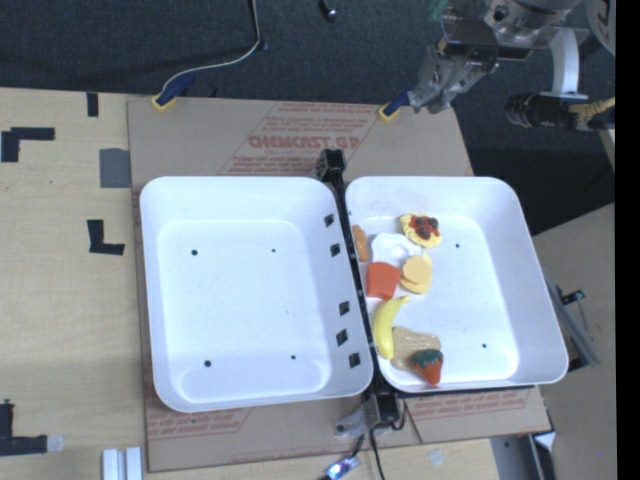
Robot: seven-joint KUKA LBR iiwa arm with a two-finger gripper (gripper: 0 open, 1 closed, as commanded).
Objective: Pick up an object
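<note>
Above the table's far edge, beyond the right bin, the pincer hangs clear of everything; whether it is released or clenched, I cannot tell. Smooth plastic toy foods cluster along that bin's left wall: a curved yellow banana, an orange block, a strawberry.
</note>
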